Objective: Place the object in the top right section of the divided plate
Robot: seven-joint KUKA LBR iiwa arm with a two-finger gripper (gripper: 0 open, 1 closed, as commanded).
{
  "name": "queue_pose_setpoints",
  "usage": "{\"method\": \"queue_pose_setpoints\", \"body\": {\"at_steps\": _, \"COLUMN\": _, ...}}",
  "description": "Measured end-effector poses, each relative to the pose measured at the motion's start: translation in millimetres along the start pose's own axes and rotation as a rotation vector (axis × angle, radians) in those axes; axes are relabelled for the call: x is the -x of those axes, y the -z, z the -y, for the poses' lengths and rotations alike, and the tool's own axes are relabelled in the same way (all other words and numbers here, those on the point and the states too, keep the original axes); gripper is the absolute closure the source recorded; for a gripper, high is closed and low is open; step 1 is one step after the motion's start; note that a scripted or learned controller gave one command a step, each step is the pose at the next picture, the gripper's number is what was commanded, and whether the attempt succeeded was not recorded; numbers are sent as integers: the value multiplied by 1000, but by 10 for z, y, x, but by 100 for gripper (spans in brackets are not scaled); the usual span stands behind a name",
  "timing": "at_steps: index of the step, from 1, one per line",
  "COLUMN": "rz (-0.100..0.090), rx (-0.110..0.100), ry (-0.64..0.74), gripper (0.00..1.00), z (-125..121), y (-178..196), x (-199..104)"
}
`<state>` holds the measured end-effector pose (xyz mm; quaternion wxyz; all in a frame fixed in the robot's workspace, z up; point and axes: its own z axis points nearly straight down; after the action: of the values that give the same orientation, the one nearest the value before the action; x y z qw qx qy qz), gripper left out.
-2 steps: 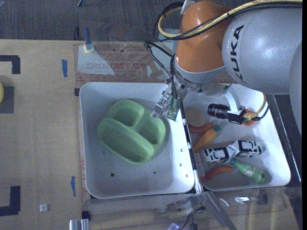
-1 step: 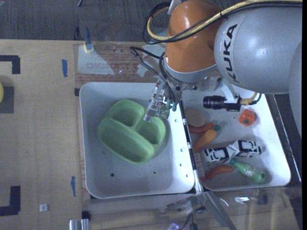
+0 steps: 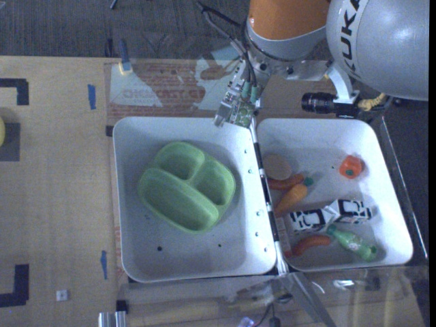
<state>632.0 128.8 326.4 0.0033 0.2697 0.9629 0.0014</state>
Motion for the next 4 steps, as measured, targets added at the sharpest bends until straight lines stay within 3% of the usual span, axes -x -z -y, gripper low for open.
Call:
{"method": "queue_pose_setpoints", "body": {"at_steps": 1, "rz": -5, "rx": -3, "ry": -17, "gripper": 100, "z": 356, "y": -1166, "x": -659}}
{"method": "queue_pose_setpoints", "body": {"at_steps": 2, "rz": -4, "rx": -3, "ry": 78, "gripper": 100, "z": 992, "y": -901, "x": -482}}
{"method": "queue_pose_setpoints", "body": {"at_steps": 3, "rz": -1, "rx": 0, "ry": 223, "gripper": 100, "z": 482, "y": -997, "x": -204}}
{"method": "queue_pose_setpoints", "body": {"at_steps": 4, "rz": -4, "rx": -1, "ry": 342, "gripper": 100, "z": 703, "y": -962, "x": -308}}
